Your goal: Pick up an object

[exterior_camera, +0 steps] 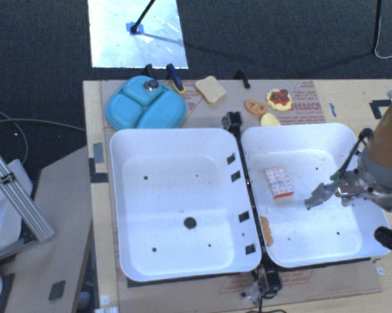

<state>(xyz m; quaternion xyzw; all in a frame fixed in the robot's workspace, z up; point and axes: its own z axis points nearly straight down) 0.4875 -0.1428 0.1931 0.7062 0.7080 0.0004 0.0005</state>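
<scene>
Hovering in right bin (299, 138), gripper (316, 198) just right of small box (279, 182); apart, grip state unclear.

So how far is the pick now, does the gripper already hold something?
Done: the arm has reached into the right bin. In hand: the gripper hangs just right of the small red-and-white box, apart from it, nothing between its fingers. Left: closing on an object and lifting it.
</scene>
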